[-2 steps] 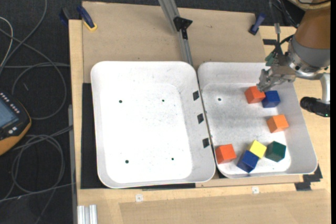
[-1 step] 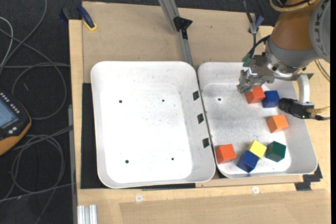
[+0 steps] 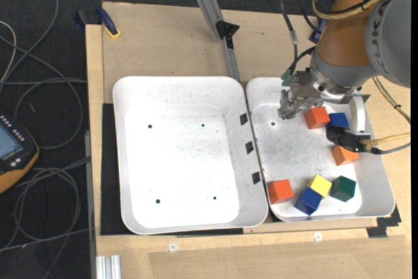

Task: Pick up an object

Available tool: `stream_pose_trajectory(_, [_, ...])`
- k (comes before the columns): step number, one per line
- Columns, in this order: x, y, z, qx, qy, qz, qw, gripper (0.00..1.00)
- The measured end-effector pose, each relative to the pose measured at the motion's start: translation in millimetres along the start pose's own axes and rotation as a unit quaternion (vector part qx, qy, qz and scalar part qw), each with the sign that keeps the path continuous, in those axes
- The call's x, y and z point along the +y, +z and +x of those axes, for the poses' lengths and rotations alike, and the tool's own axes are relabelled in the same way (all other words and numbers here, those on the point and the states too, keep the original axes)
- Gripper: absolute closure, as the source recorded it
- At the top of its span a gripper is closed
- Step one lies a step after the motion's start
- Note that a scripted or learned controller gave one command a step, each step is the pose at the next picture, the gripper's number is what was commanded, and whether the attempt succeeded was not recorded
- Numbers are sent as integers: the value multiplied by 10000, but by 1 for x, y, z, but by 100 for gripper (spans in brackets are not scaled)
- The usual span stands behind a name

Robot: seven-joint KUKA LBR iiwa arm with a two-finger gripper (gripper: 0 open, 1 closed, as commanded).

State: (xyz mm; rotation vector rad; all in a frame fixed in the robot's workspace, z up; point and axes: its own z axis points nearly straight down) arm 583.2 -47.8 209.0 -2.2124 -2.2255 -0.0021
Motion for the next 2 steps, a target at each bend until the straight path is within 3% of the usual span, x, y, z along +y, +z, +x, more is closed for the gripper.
stream_pose_trajectory(2, [-15,-14,120,3,-11,-18,10000,100])
